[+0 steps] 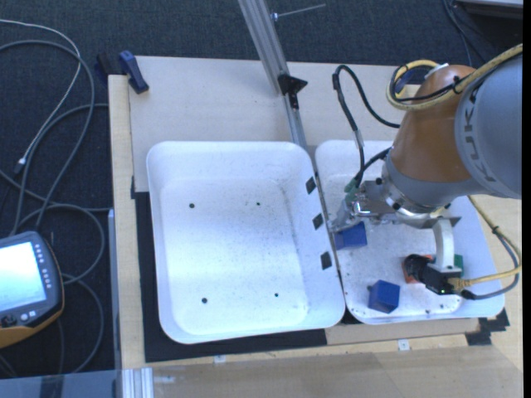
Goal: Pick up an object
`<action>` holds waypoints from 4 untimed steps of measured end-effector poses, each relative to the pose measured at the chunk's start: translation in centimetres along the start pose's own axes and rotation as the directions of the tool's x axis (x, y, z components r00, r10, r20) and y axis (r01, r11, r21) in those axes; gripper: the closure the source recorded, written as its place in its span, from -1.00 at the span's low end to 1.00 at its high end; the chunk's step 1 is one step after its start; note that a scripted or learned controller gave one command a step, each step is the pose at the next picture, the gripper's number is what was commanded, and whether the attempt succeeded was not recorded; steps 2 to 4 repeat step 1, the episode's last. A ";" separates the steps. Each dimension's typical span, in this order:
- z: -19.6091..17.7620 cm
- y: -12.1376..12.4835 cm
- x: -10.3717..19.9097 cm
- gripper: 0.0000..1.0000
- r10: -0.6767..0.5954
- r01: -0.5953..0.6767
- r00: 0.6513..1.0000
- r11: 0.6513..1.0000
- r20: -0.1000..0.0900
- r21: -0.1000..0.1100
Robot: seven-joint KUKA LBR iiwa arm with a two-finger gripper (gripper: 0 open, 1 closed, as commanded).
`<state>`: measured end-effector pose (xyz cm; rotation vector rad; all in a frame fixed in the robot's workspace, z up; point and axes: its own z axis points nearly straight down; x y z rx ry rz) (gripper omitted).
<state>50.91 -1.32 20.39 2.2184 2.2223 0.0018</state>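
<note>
Hand (353,214) low over right bin, touching small blue block (352,236)

Bright, even light from overhead fills the scene, washing out the left bin (224,239) until its floor glares pale and its speckles fade. Shadows are faint, only a soft dark patch under the arm (452,139). The picture is slightly soft and grainy; the dark floor (58,23) stays dim.
</note>
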 end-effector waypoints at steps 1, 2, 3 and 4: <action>0.5 0.6 10.1 1.00 -0.008 0.008 1.000 1.000 -0.004 0.003; 0.5 0.6 10.1 1.00 -0.008 0.008 1.000 1.000 -0.004 0.003; 0.5 0.6 10.1 1.00 -0.008 0.008 1.000 1.000 -0.004 0.003; 0.5 0.6 10.1 1.00 -0.008 0.008 1.000 1.000 -0.004 0.003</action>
